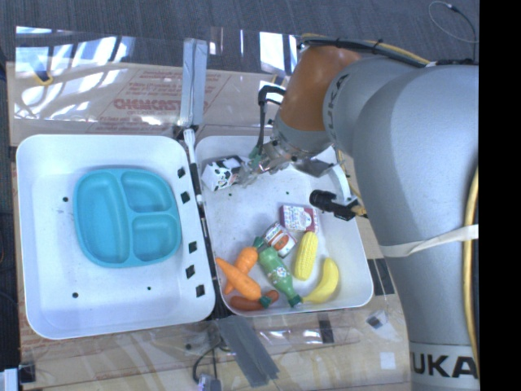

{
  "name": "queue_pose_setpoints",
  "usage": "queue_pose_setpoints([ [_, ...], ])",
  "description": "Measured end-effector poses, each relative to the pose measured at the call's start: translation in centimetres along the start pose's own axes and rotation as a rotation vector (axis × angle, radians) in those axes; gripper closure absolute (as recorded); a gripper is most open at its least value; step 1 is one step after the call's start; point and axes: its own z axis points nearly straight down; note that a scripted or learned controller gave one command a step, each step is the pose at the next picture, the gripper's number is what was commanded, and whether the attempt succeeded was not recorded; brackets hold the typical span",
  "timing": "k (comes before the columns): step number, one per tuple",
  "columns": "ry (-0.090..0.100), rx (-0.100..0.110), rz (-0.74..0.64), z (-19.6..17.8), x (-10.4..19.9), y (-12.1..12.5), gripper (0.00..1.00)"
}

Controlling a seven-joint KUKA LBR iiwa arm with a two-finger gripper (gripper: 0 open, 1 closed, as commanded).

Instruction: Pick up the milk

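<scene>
I can't tell the claw's [254,163] state beside the milk [218,174] in the right bin [358,259], so I'd centre it over the carton before squeezing.

— What do we have in the left bin [32,243]?

— We see a divided tray [128,217] lying at its middle.

— And in the right bin [244,210]?

— The milk [220,174] sits at the far left corner, with the gripper [254,168] just to its right. Near the front we find the corn [306,254], banana [324,282], bottle [280,277] and carrot [241,274] bunched together.
</scene>
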Motion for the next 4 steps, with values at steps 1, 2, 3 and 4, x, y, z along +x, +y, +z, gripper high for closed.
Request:
queue_pose_setpoints([
  [1, 0.001, -0.001, -0.001, 0.0, 0.1, 0.0, 0.00],
  [2, 0.000, -0.021, -0.050, -9.1, 4.2, -0.9, 0.00],
  [3, 0.003, -0.018, 0.105, 1.2, 2.2, -2.2, 0.00],
  [4, 0.004, -0.018, 0.167, -1.6, -1.3, -9.0, 0.00],
])
